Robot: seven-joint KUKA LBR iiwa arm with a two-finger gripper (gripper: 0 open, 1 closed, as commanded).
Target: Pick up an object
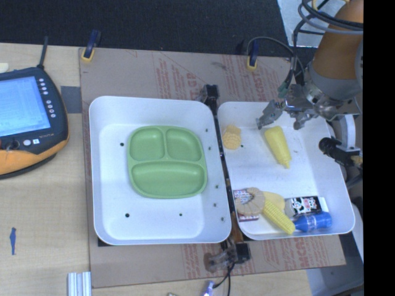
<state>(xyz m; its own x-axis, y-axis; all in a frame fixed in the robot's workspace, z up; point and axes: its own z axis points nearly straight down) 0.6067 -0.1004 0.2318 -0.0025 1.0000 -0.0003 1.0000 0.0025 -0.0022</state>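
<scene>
My gripper [285,119] hangs over the back of the right bin [327,184], fingers spread open with nothing between them. A yellow corn cob [278,145] lies just below and between the fingertips. A small round yellow piece [232,138] sits near the bin's left wall. At the front of the bin lie a round cookie-like item with a wrapper [250,203], a second corn cob [278,217], a blue bottle [313,221] and a small black-and-white packet [304,204].
The left bin [111,221] holds a green divided plate [166,162]. A tablet-like pendant [28,113] rests on the bench at far left. Clamps and cables sit between the bins at back [211,94] and front [228,258].
</scene>
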